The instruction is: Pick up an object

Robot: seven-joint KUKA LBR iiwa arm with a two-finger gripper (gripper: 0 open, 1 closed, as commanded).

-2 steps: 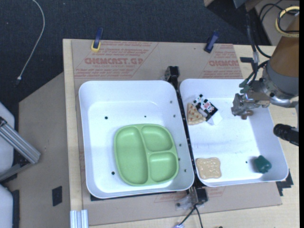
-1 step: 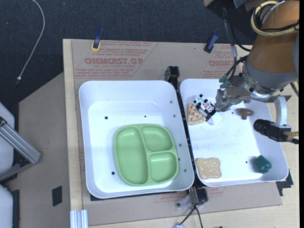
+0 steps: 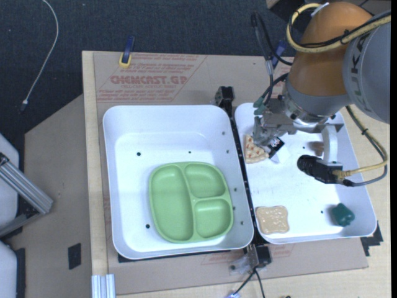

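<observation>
Reaching down at the cracker by the right bin's left wall, I keep the gripper straight above it. I cannot tell if it is open or closed.

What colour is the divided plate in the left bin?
Light green, seen plainly in the camera view: the divided plate in the left bin.

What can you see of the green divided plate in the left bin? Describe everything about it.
The green divided plate is pale green, looks like smooth plastic, and has rounded corners. Raised ridges split it into three compartments: one long one on the left, two smaller on the right. It lies flat, slightly turned, on the floor of the left bin, toward the near edge. Nothing lies in it, and the gripper is away over the right bin.
</observation>
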